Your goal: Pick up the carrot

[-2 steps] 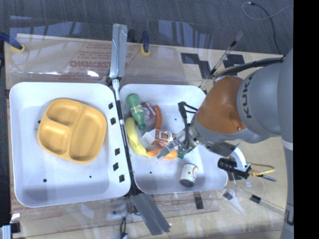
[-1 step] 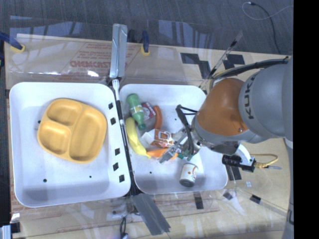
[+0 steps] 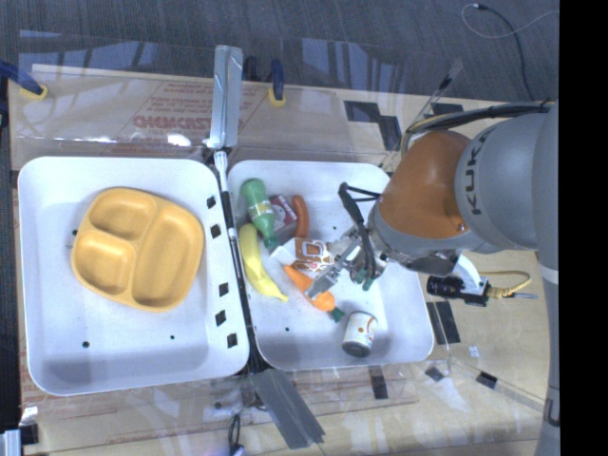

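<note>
Closing on the carrot (image 3: 312, 288) looks like the step in hand; lies in the right bin (image 3: 404, 335), near its middle, slanting from upper left to lower right, green stub at the lower-right end; gripper (image 3: 344, 266) poised just above and to the right of it, metal fingers (image 3: 328, 275) reaching down toward its upper side; how far apart the fingers stand, and whether anything sits between them, cannot be told from this slant.

To do it well: line the fingers across the carrot's narrow width rather than along its length; come down over the thick orange middle, not the tapered tip or the green end; settle low enough to catch the body before closing, since a rounded, tapering thing probably squirts out of a shallow pinch; lift straight up.

Crowded around: a yellow banana (image 3: 255, 262) just to the left, close to the carrot's pointed end; a small orange-and-white packet (image 3: 312, 250) just above it, likely to be caught by a finger; a green bottle (image 3: 257, 207), a dark brown wrapper (image 3: 283, 212) and a reddish sausage (image 3: 301, 215) further up the bin; a small white can (image 3: 359, 332) near the green end, lower right; a yellow divided plate (image 3: 138, 248) alone in the left bin (image 3: 47, 340), well apart and no hindrance.
</note>
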Available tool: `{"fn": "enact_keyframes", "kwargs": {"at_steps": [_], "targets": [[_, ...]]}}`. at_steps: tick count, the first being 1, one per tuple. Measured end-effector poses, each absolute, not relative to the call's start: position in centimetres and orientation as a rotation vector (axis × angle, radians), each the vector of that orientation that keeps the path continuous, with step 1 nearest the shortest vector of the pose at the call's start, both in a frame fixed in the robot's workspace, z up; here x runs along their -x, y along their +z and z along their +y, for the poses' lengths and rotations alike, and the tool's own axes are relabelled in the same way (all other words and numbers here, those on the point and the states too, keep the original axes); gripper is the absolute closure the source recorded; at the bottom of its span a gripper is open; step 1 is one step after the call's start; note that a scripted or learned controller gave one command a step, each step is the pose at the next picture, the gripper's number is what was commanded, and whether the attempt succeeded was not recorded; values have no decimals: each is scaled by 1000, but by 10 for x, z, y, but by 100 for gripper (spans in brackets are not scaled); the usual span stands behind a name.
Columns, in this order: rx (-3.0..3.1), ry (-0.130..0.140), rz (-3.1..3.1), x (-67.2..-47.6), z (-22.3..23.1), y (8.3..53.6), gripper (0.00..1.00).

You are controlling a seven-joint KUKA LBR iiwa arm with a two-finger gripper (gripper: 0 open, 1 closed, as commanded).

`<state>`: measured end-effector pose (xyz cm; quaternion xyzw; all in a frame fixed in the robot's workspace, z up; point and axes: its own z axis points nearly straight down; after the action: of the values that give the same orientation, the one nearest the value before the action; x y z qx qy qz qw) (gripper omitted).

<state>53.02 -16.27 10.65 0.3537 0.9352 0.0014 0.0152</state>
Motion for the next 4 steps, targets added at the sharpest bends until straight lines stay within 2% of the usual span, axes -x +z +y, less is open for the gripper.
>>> {"fn": "enact_keyframes", "kwargs": {"at_steps": [1,2,3,4], "targets": [[-1108,5,2898,-495,-115,106,0],[-1244,1,2884,-491,-105,127,0],[-979,9,2959,-510,-146,104,0],[-776,-1,3042,-558,-161,174,0]]}}
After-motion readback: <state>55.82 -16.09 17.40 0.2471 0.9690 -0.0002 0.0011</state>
